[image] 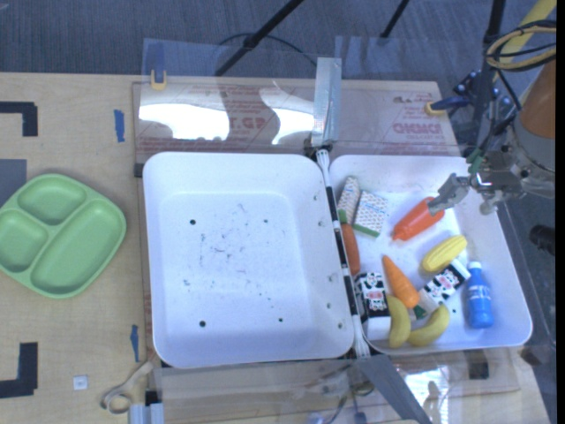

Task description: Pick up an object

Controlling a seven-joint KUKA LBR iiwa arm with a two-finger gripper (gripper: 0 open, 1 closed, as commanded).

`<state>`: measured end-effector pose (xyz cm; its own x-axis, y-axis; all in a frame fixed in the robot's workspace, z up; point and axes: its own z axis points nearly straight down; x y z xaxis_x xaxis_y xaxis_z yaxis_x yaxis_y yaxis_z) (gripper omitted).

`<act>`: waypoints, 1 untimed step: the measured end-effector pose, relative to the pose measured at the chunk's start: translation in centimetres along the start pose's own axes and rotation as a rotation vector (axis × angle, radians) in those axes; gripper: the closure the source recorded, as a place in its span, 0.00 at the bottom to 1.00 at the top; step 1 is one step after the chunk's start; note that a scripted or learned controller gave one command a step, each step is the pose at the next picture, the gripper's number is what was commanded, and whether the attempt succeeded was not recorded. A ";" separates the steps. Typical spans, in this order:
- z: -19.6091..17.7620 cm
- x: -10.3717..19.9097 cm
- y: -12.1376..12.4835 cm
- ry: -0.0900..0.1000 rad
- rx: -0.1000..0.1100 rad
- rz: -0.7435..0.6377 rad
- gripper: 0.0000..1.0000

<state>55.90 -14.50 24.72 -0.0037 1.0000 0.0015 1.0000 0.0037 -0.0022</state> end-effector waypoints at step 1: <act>6.6 -3.9 2.1 0.000 -0.001 -0.056 0.00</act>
<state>58.02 -18.36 18.15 -0.0599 0.9982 0.0013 0.9982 0.0599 -0.0015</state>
